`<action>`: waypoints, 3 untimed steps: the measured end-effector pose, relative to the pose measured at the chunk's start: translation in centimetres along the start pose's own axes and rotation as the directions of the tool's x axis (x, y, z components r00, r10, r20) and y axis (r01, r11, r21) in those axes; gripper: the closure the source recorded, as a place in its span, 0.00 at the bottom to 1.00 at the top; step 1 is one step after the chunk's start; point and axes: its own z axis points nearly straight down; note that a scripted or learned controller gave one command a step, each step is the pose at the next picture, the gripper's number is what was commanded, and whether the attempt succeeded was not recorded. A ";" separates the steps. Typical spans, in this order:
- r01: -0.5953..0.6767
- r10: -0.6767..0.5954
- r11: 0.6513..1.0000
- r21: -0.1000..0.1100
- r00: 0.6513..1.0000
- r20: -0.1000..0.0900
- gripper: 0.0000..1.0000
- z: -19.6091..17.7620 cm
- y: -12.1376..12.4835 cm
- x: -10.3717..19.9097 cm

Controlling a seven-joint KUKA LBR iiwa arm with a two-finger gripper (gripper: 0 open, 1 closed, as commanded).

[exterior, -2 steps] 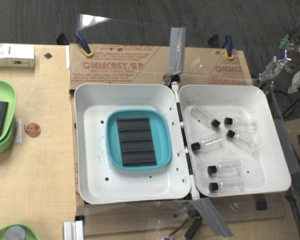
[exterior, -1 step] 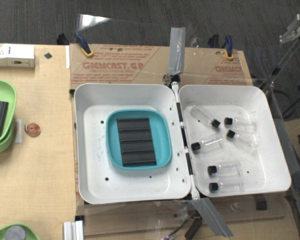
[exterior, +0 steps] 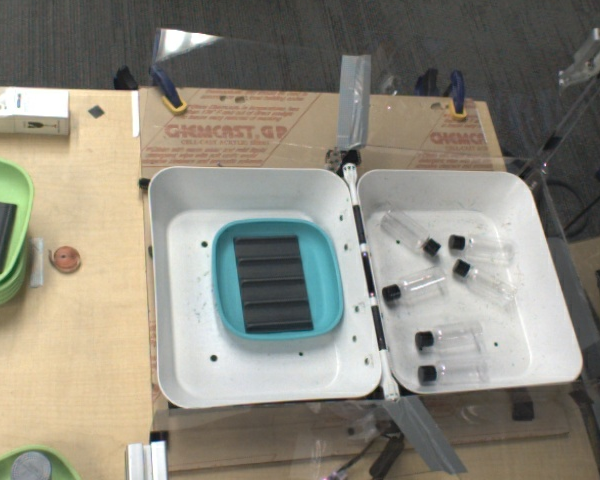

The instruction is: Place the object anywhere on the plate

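two shallow white bins are sitting side by side on the bench [exterior: 80, 368]. the left bin [exterior: 180, 368] is holding a teal plate [exterior: 325, 268], which is carrying a dark ribbed insert [exterior: 272, 283] across its middle. the right bin [exterior: 540, 298] is holding six clear vials with black caps, all lying on their sides and scattered apart from one another: one near the upper left [exterior: 410, 233], one at the upper middle [exterior: 480, 244], one just below it [exterior: 485, 278], one at the left centre [exterior: 415, 288], and two low down, one [exterior: 450, 340] above the other [exterior: 455, 372]. every vial is lying in the right bin; none is resting on the plate. the state of the jaws cannot be told from this view. in judgement, the task is standing at its start: no vial is being carried, and picking one, lifting it over the divider and setting it on the plate are all remaining.
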 end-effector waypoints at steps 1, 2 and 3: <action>0.000 0.000 1.000 0.000 1.000 0.000 0.00 0.0 0.0 0.0; 0.000 0.000 1.000 0.000 1.000 0.000 0.00 0.0 0.0 0.0; 0.000 0.000 1.000 0.000 1.000 0.000 0.00 0.0 0.0 0.0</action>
